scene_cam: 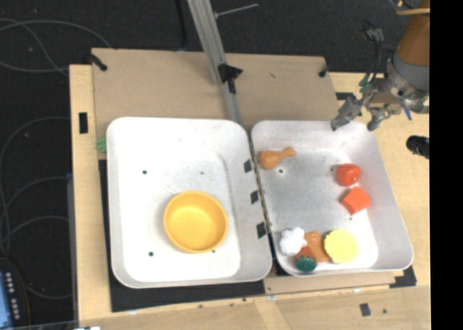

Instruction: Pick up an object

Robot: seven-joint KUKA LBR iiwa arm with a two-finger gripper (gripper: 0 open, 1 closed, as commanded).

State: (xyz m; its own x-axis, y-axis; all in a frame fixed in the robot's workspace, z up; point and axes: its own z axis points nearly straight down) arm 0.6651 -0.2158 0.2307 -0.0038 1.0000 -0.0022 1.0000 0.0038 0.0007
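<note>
Scanning from the left, I see the left shallow white plastic bin [130, 147] holding a round yellow plastic bowl [194, 221], while the right shallow white plastic bin [315, 137] holds an orange drumstick-shaped toy [275, 157], a red rounded toy [349, 174], an orange block [356, 200] and a yellow disc [341, 246] crowded with small pieces. My tool [361, 114] hangs spread open and empty over that bin's far rim, so I judge it could clip the wall, or close on two crowded pieces together.
</note>
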